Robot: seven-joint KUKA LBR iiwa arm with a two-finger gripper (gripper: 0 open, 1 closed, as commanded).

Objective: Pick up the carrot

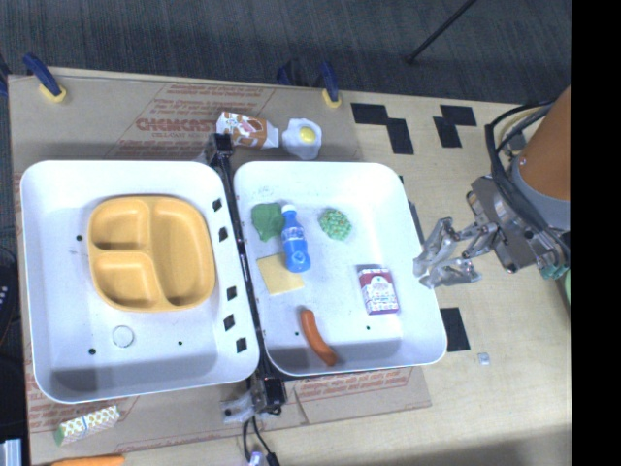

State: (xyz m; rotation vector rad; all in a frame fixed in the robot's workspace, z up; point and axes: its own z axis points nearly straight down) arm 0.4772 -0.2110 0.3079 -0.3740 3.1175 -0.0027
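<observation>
Alignment is wanted: the spread, empty two-finger gripper (444,256) outside the right white bin's (388,187) three o'clock rim should be lowered astride the orange-red tapered carrot (317,337) lying at six o'clock.

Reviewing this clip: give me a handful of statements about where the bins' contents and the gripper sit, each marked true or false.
1. The carrot lies in the right bin, near its front edge. True.
2. The gripper is closed on the carrot. False: it sits outside the right bin's right rim, away from the carrot.
3. The yellow divided tray is in the left bin. True.
4. The blue bottle stands in the left bin. False: it lies in the right bin, beside the green vegetable.
5. The red packet is on the bench outside both bins. False: it is inside the right bin.
</observation>
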